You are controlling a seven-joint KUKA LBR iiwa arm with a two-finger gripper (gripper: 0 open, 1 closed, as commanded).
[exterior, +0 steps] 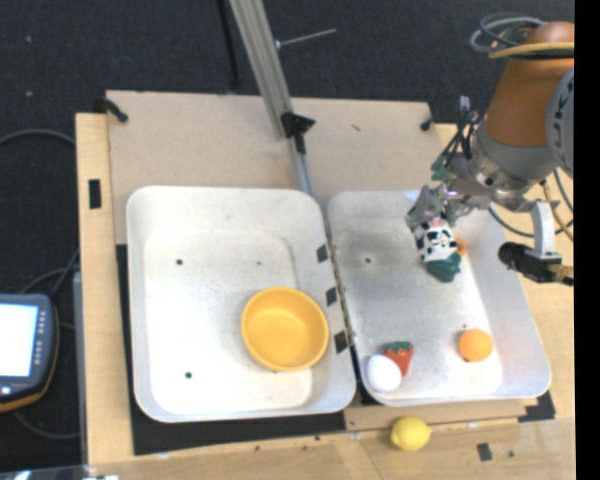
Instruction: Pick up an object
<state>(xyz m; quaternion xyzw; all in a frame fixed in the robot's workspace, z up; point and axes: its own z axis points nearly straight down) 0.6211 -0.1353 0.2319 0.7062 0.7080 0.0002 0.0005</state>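
Over the right shallow white bin (510,368), the gripper (435,236) has a small black, white and green toy (440,251) at its tip. Whether the fingers clasp it, I cannot tell.

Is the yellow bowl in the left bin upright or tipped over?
Upright. The yellow bowl sits in the left bin with its round rim facing up and its inside visible, holding nothing.

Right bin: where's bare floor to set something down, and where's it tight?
In the right bin, the middle is bare, between the divider edge and the small toy under the gripper. Another gap lies between the strawberry and the orange ball. Tight spots: the near-left corner, with the white ball against the strawberry, and around the toy.
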